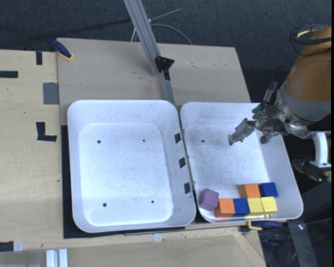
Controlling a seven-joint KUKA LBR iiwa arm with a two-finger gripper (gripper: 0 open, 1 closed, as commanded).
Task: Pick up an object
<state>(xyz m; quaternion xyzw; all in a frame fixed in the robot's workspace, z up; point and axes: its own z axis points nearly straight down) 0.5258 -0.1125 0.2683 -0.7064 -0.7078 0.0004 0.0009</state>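
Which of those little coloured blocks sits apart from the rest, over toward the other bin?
The purple block. It sits at the left end of the cluster in the right bin, turned askew, while the orange, blue and yellow ones pack together in rows.

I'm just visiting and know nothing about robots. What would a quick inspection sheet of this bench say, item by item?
Surface: wooden bench bearing two shallow white bins, left bin and right bin, side by side.
Job's things: purple block, two orange blocks, two blue blocks and two yellow blocks, clustered at the right bin's near edge.
Clutter: blue and yellow item at the bench's far left corner.
Grippers: gripper hangs over the right bin, away from the blocks, holding nothing visible.
Cables: thin wire behind the bench.
Surroundings: slanted metal pole; black tape marks at left.
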